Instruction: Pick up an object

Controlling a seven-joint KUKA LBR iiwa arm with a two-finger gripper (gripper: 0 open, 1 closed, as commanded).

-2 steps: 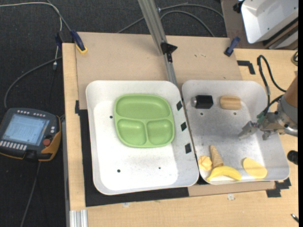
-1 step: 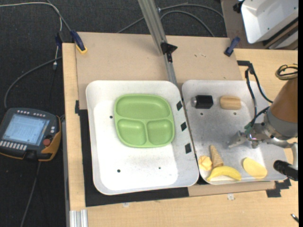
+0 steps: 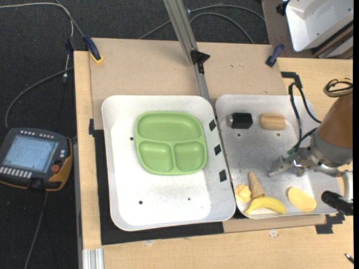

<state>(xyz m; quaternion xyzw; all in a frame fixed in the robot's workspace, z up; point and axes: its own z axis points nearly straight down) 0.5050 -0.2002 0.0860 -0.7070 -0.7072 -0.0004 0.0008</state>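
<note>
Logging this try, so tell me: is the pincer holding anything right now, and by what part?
Nothing is held. The pincer hangs over bare floor of the right bin, apart from the banana and the other pieces.

Green divided plate in left bin, right bin — banana, black block, wooden block

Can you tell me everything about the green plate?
The green plate is a rounded, plastic-looking tray with three sections: one long one on top and two smaller ones below. It lies flat, right side up, in the left white bin, near the middle. Nothing sits in it, and nothing besides the bin touches it.
</note>
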